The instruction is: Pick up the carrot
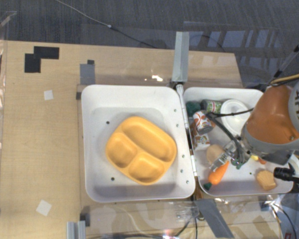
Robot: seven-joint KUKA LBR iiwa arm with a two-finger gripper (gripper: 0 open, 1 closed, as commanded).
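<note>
Orange carrot [219, 174], yellow divided plate [141, 149], white bins [94, 183], tan bench [35, 148].

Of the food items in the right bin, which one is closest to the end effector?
The carrot, orange and lying at the right bin's front edge, right by the end effector. The tan bread piece and the cans lie farther off.

Pale wooden bench [35, 148] (black tape marks [40, 58]) against dark grey carpet [139, 4]

Robot lab test bench

A pale wooden bench [40, 148] with black marker patches [40, 58], clear guard panels, metal brackets [180, 59] and loose cables, over grey carpet [114, 4].
</note>
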